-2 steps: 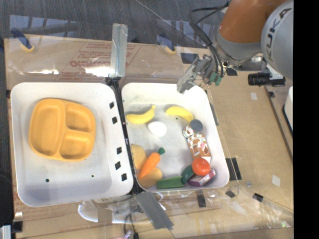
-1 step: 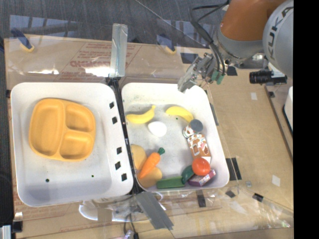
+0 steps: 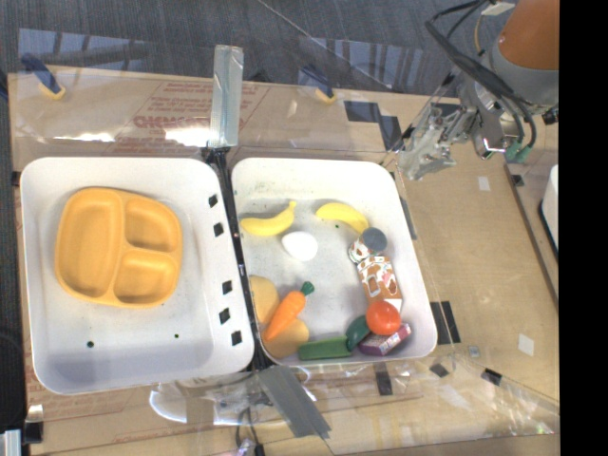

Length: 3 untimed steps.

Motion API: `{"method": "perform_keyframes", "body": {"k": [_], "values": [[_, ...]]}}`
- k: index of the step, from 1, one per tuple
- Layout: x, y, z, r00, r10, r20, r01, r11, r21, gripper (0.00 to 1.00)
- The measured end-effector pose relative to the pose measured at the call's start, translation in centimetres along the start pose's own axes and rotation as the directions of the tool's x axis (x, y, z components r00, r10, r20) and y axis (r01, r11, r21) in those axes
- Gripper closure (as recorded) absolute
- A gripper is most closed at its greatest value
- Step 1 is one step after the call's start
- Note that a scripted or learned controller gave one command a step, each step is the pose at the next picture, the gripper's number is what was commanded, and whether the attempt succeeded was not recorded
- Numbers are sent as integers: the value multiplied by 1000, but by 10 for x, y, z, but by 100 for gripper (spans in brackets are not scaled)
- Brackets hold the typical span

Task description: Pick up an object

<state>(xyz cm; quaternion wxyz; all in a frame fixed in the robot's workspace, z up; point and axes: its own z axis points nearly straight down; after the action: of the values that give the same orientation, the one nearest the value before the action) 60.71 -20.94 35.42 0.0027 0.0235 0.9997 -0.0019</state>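
Orange on the wrist band, grey below it, and the arm (image 3: 532, 27) hangs past the right bin's (image 3: 404, 207) far right corner, over bare bench (image 3: 494, 255). The gripper (image 3: 432, 150) sits just outside that corner, above nothing pickable; whether its fingers are apart or together, I cannot tell, the metal there is a blur. Nothing sits between them that I can make out.

All the candidates lie in the right bin. Two bananas (image 3: 268, 221) (image 3: 342, 216) near the far edge, a white ball (image 3: 300, 246) between them. A carrot (image 3: 286, 313) leans against the left wall, a cucumber (image 3: 326, 349) along the near edge, a tomato (image 3: 383, 317) in the near right corner touching a printed box (image 3: 378, 274). That corner is crowded, so fingers would likely bump neighbours there.

The left bin (image 3: 38, 207) carries a yellow tray (image 3: 119, 245), resting flat toward its left side.

My read: no grasp yet. The right banana, nearest the gripper and fairly free, looks the easy pick.
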Motion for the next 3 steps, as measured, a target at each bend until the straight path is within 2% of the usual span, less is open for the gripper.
{"method": "perform_keyframes", "body": {"k": [1,2,3], "values": [[-44,3,6,787,-617,2,617,787,-2,100],[-50,12,21,676,-737,-1,737,676,-7,100],[-51,3,-7,350,-937,4,937,350,-2,100]]}}
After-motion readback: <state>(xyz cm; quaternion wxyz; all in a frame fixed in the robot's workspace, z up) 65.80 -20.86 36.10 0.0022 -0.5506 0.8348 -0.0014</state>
